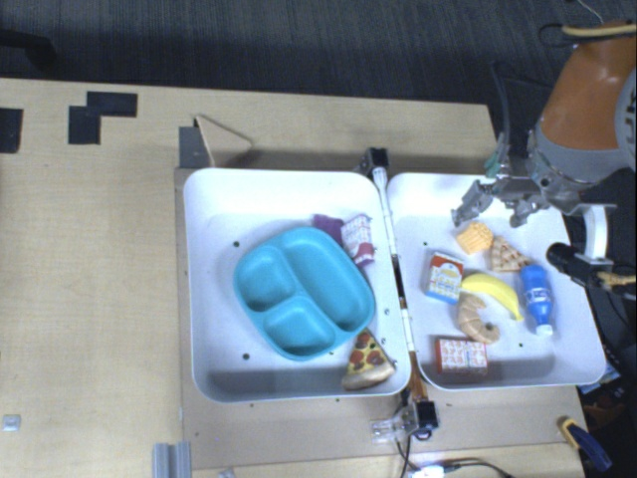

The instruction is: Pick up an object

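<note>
Your hand [495, 202] hangs with fingers spread, holding nothing, just above the yellow waffle [475, 237] in the right bin [418, 202]. It looks light, stiff plastic; pinch its flat sides.

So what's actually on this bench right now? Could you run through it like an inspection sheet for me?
Surface: pale wooden bench with two white bins, the left bin and the right bin, side by side.
Job's things: right bin holds a banana, blue bottle, yellow block, waffle piece, two small cartons and a pretzel-like toy.
Clutter: left bin holds a blue divided tray, a pizza slice and a purple packet.
Grippers: gripper above the right bin's far edge, fingers spread, holding nothing.
Cables: wires at the near bench edge.
Surroundings: dark carpet; black markers on the bench.
</note>
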